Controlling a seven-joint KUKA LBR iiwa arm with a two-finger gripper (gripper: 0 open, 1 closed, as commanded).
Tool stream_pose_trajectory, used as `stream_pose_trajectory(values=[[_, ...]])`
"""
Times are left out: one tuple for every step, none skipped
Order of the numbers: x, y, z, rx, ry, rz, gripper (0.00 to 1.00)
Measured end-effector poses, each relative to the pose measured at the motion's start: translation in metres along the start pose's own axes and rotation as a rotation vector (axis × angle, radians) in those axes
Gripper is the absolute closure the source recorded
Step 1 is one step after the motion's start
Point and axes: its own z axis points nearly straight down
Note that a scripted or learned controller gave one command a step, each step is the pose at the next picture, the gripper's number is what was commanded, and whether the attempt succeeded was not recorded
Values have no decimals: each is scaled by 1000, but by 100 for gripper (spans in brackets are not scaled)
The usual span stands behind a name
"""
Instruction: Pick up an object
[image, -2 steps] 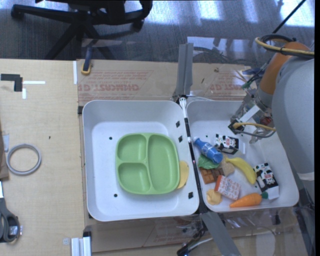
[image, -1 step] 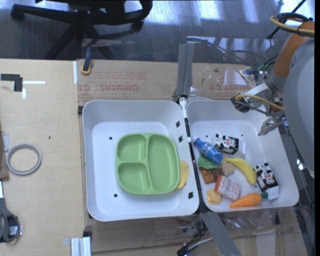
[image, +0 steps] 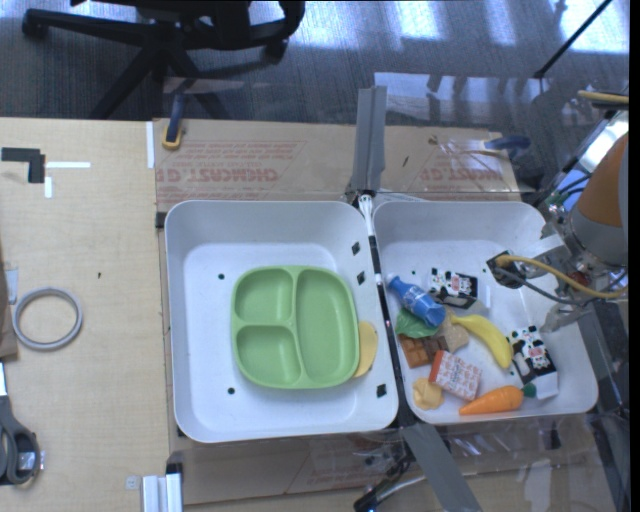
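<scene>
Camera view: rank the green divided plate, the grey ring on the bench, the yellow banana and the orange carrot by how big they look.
1. green divided plate
2. grey ring
3. yellow banana and orange carrot: they look about alike, so not ranked.

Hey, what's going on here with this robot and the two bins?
A robot arm reaches in from the right, its gripper at the right side of the right bin, where toy food is piled: a banana, a carrot, a blue bottle and more. I can't see it holding anything. The left bin holds a green divided plate.
</scene>
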Motion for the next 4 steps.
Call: stream_pose_trajectory(values=[[-45, 13, 45, 1, 11, 29, 0], [9, -40, 54, -1, 1, 29, 0], [59, -79, 54, -1, 1, 28, 0], [108, -62, 53, -2, 1, 27, 0]])
